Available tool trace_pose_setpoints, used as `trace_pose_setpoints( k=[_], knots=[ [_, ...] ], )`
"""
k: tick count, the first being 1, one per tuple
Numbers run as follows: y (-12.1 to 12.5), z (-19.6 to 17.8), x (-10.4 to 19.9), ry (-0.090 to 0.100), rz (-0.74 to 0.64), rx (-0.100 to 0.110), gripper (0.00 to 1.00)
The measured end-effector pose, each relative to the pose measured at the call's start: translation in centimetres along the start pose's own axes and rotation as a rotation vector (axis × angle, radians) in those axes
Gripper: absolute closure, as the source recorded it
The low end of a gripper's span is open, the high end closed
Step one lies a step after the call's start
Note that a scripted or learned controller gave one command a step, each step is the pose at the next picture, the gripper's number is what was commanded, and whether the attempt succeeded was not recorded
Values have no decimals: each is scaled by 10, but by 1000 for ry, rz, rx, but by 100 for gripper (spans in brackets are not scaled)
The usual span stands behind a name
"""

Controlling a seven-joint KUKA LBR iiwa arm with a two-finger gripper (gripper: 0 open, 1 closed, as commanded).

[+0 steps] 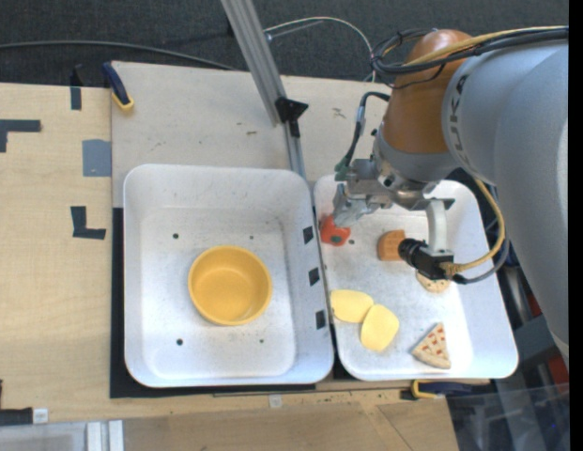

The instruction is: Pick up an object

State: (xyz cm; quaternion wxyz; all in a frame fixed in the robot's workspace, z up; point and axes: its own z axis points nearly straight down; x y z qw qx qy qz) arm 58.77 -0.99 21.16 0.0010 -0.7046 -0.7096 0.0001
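Camera view
Bench: two shallow white bins are being borne side by side on a pale wooden bench.
Left bin: a yellow bowl is being held upright near its middle.
Right bin: several small things are being kept in it, well spread over the floor.
Arm: it is being reached in from the right, its orange band being shown above the wrist, over the far part of the right bin.
Gripper: it is being held low at the far-left corner of the right bin, just above a small red object.
Tool state: whether the tool is apart or together is not being shown clearly; it cannot be told.
Red object: it is being seen just beside the bin's left wall, right under the gripper; contact cannot be told.
Brown piece: it is lying near the bin's middle.
Two yellow pieces: they are lying touching each other, toward the near side.
Pizza slice: it is lying at the near right.
Pole: a grey metal pole is being slanted across the far side.
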Motion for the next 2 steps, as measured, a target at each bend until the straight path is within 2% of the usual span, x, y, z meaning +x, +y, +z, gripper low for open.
trace_pose_setpoints(
  k=[2],
  knots=[
    [47, -24, 99, 1, 0, -2, 100]
  ],
)
